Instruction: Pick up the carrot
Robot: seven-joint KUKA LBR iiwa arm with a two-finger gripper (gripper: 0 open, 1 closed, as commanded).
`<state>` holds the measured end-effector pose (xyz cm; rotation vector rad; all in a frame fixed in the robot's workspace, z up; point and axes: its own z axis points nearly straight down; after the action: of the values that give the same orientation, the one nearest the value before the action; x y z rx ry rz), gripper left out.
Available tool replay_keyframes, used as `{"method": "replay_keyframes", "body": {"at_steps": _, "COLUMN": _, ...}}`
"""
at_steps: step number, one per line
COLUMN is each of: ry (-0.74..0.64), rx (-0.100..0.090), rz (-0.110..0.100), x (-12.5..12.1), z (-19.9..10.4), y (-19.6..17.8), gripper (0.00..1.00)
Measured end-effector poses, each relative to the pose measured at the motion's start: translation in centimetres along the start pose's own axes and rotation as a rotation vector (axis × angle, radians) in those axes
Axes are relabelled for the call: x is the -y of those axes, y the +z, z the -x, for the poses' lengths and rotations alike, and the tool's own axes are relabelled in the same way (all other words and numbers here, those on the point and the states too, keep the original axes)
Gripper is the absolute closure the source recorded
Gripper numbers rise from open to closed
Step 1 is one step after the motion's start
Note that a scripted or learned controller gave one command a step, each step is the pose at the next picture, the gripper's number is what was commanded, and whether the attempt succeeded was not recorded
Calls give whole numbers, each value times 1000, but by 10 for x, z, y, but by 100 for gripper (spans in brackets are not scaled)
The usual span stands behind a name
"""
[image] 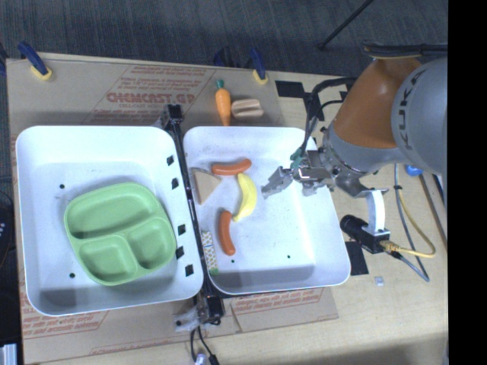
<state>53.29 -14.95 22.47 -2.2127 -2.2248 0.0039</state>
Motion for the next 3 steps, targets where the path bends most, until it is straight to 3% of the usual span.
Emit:
{"method": "replay_keyframes", "body": {"at_steps": 1, "ry": 36, "rx": 0, "rz": 0, "x": 17, "z": -22, "y": 134, "gripper": 0}}
{"method": "replay_keyframes", "body": {"at_steps": 2, "ry": -75, "rx": 1, "rz": 3, "x": 48, "z": 47, "y": 103, "gripper": 0}}
{"method": "replay_keyframes", "body": {"at_steps": 3, "ry": -401, "rx": 2, "rz": 4, "x": 26, "z": -16, "y": 49, "gripper": 0}}
